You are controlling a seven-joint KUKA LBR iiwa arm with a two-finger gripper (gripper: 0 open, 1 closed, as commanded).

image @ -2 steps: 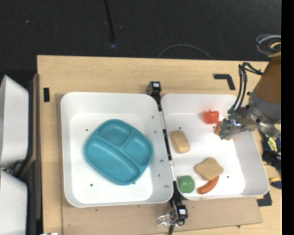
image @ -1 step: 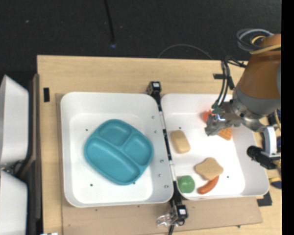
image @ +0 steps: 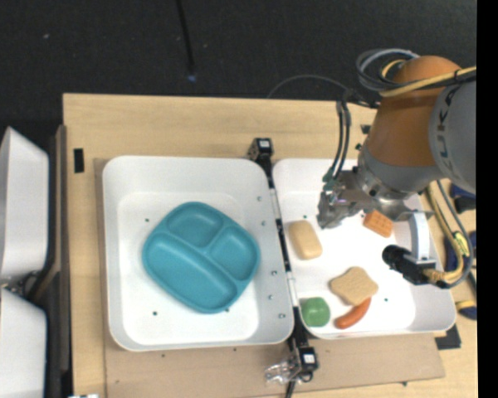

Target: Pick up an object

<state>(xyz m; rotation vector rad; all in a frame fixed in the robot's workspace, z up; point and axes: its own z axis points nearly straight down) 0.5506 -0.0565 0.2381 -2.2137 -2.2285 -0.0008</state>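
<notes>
Overhead, the arm's gripper (image: 334, 210) hovers in the right bin (image: 303, 177), just above a tan bread roll (image: 305, 240); whether its fingers are open cannot be told. A teal plate (image: 201, 256) fills the left bin (image: 120, 222).

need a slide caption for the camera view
Gripper hovers over the right bin of toy foods beside a bread roll; teal plate lies in the left bin.

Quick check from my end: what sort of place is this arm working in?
Likely a lab bench for robot picking trials: two white bins on a wooden bench, toy food like a bread slice and green object, and a teal plate.
</notes>
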